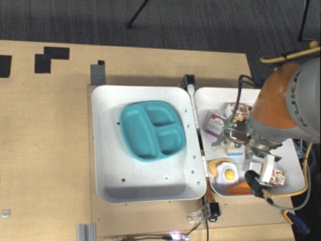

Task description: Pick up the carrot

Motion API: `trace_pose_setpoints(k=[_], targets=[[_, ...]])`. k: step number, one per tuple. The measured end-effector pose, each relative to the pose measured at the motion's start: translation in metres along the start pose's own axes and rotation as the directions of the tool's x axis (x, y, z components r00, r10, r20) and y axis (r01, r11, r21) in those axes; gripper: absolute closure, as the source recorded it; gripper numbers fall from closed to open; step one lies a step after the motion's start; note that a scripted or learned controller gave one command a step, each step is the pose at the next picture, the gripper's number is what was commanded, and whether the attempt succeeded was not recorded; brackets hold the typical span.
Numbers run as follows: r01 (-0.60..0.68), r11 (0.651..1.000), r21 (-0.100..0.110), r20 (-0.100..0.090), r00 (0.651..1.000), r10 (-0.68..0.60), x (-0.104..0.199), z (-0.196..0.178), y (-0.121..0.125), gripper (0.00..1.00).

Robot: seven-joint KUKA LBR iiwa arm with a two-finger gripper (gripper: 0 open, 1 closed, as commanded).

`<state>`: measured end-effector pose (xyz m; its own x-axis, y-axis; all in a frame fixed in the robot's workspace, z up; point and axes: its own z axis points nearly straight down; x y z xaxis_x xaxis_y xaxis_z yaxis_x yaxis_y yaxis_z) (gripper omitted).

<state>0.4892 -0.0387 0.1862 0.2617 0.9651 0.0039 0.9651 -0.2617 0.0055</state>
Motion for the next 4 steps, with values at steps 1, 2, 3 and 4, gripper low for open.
trace_pose_setpoints(k=[1,2,3,4], targets=[[0.421,0.907,0.003,0.001,0.907,-0.421,0.02,0.002,-0.006,0.0],[0.641,0.767,0.004,0.001,0.767,-0.641,-0.026,0.002,0.006,0.0],[0.574,0.819,-0.011,0.013,0.819,-0.574,-0.053,0.095,0.018,0.0],[0.71,0.704,-0.013,0.015,0.704,-0.71,-0.05,0.095,0.019,0.0]])
